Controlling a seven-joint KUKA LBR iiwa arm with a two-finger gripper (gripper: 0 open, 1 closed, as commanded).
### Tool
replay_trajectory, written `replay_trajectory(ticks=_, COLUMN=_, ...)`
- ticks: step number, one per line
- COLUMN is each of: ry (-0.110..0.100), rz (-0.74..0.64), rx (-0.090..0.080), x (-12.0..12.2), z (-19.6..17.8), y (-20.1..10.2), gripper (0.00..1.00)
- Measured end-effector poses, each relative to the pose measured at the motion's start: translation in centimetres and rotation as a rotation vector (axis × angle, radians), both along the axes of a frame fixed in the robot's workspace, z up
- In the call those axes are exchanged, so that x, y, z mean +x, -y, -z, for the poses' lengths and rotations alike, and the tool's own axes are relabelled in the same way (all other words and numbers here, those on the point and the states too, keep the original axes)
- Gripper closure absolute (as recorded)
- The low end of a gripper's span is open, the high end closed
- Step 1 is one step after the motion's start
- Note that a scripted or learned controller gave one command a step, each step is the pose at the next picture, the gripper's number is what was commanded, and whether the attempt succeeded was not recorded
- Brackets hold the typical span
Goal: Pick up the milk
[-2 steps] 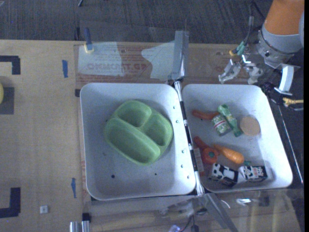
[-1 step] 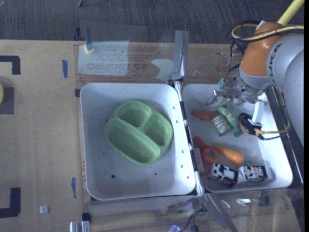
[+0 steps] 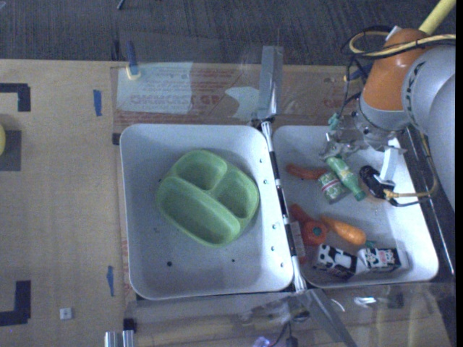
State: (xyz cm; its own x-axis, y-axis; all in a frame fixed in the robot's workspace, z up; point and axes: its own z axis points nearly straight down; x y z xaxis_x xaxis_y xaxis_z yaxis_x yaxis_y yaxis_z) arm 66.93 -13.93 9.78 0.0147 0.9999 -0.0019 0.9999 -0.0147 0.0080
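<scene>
The only writing in sight sits on a clear sheet (image 3: 170, 96) lying flat on the worktop (image 3: 58, 215) behind the left bin (image 3: 145, 255). It carries a line of faint reddish capitals, too blurred to read. A strip of blue tape (image 3: 97, 101) is stuck to the worktop left of that sheet. The packs in the right bin (image 3: 406, 219) carry print, but all of it is too small to make out.

The milk carton (image 3: 334, 259) is white with black cow patches and lies on its side against the near edge of the right bin, towards the near-left corner. A second carton (image 3: 381, 259), also black and white, lies just beside it on the right.

The gripper (image 3: 340, 147) hangs over the far part of the same bin, well apart from the milk. Whether the claw is wide or narrow I cannot tell, as the wrist covers it from above. Just below it a green bottle (image 3: 346, 176) lies at a slant, with a small green-and-white can (image 3: 329, 187) touching its left side. A red-orange pepper (image 3: 304, 171) lies near the bin's left edge, left of the can.

Between the claw and the milk lie two more things — an orange carrot (image 3: 346, 230) and a red piece (image 3: 312, 231) just left of it, both near the cartons.

In the left bin a green divided plate (image 3: 208, 196) rests about the middle, turned at an angle to the bin's edges.
</scene>
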Motion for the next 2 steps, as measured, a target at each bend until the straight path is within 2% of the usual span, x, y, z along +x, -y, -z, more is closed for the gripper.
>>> replay_trajectory(ticks=1, ry=-0.005, rz=-0.052, rx=0.001, x=-7.0, z=-12.8, y=0.0, gripper=1.0)
replay_trajectory(ticks=2, ry=-0.01, rz=0.048, rx=0.003, x=-16.6, z=-3.3, y=-2.0, gripper=1.0)
